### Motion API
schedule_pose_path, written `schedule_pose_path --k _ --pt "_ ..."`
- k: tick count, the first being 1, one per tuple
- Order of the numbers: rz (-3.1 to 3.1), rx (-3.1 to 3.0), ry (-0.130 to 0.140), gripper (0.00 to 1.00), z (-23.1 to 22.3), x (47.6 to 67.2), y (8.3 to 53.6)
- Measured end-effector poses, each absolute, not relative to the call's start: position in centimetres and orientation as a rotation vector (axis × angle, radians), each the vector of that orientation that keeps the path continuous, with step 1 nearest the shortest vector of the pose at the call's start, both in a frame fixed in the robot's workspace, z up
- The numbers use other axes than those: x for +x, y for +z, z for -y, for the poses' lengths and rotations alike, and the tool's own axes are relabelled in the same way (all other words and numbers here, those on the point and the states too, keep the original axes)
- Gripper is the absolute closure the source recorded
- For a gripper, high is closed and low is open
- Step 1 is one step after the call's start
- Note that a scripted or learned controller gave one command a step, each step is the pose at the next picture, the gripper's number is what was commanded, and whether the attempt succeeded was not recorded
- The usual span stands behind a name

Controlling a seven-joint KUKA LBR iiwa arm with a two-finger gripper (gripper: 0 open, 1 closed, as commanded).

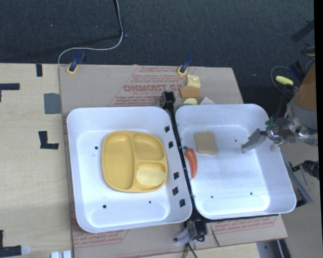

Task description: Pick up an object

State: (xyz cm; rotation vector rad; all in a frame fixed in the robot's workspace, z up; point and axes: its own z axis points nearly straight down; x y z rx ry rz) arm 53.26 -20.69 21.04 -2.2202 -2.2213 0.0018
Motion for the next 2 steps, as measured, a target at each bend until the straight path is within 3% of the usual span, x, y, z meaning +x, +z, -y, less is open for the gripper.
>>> schedule_pose_path --k 1,2 --pt "2.226 -2.218 0.000 0.00 10.5 58.3 16.4" --pt "2.231 -2.226 -0.012 0.00 9.6 60.1 9.9"
